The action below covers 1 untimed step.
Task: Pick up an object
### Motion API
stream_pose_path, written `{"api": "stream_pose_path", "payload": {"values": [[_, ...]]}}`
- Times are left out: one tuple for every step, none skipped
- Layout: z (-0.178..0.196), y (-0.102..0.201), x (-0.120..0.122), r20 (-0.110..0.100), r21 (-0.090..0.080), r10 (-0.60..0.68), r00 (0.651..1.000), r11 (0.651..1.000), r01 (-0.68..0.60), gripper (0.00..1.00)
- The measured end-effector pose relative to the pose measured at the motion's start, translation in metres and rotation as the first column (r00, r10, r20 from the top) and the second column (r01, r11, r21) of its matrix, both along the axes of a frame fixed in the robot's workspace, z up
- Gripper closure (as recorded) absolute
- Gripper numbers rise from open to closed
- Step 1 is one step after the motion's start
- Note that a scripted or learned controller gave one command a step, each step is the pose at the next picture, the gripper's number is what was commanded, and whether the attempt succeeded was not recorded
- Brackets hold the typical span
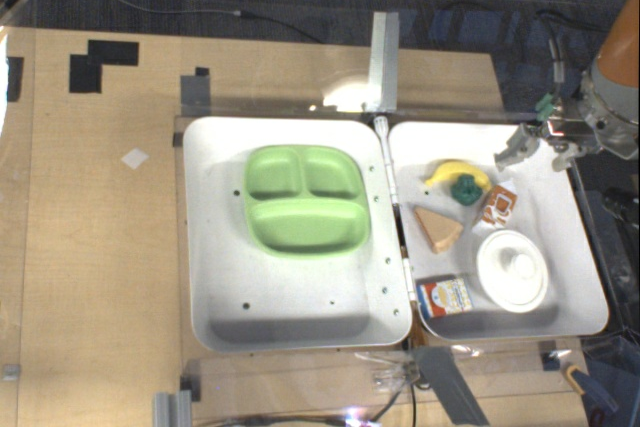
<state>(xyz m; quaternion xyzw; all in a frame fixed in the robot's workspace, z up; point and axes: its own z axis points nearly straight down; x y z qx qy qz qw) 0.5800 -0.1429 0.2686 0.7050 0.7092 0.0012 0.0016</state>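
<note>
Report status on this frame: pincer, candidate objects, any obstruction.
Pincer above right bin's far edge, nothing between its fingers. Banana, green piece, wedge, white bowl, cartons untouched. Green tray alone in left bin. No obstruction.

Arm (pixel 615 80) cut off at right edge, claw (pixel 535 143) fingers blurred

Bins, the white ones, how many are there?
2. The left bin holds a green plate; the right bin sits beside it, holding the small things.
</note>
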Motion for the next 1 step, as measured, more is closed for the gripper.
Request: {"api": "stream_pose_path", "payload": {"values": [[-0.1351,-0.0042,0.0163,0.001,-0.001,0.136,0.991,0.991,-0.136,0.00]]}}
